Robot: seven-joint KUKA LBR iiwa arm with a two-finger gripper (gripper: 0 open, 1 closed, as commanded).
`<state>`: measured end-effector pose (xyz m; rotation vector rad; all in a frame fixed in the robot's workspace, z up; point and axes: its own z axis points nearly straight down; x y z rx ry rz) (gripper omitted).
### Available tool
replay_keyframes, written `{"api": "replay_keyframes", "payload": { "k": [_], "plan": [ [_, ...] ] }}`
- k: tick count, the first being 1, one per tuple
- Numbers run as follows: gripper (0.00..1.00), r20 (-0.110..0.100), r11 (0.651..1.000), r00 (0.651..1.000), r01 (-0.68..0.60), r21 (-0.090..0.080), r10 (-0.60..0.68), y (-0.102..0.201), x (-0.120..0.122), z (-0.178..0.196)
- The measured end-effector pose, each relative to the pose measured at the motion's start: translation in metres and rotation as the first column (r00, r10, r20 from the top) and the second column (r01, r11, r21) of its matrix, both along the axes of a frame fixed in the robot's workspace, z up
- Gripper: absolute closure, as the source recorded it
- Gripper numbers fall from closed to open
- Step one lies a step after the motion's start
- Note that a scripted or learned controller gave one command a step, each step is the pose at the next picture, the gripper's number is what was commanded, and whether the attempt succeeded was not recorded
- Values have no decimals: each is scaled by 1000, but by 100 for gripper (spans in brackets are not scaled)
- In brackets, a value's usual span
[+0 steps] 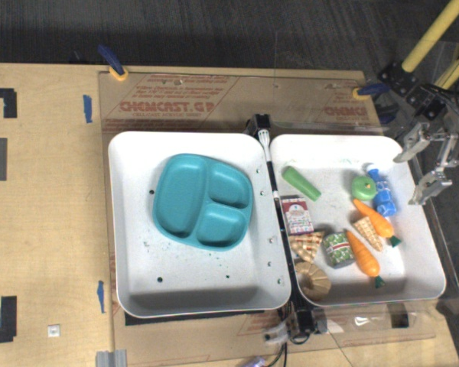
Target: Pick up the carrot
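Note:
Two orange carrots lie in the right bin [436, 274]. One carrot [375, 217] slants below the green apple [362, 187] and blue bottle [382, 193], with its green stem toward the lower right. The other carrot [364, 257] lies closer to the front, next to a corn cob [368, 234]. My gripper [421, 169] hangs over the bin's right rim, up and to the right of both carrots and apart from them. Its two metal fingers stand open with nothing between them.
The right bin also holds a green cucumber-like piece [301, 183], a red box [297, 215], a green-patterned packet [337, 249] and tan items [309, 245] near the divider. In the left bin [130, 205] is a teal divided plate [203, 201]. A yellow pole [436, 25] stands at the upper right.

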<state>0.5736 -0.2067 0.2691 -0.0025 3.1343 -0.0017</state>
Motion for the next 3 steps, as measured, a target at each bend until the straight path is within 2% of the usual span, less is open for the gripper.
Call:
{"api": "replay_keyframes", "payload": {
  "k": [1, 2, 3],
  "plan": [
    [0, 6, 995, 995, -96, -3, 96, 13, -32, -170],
    [100, 11, 995, 995, -99, -3, 99, 16, -30, -161],
    [100, 5, 971, 971, -238, 0, 238, 92, -34, -107]
  ]
}}
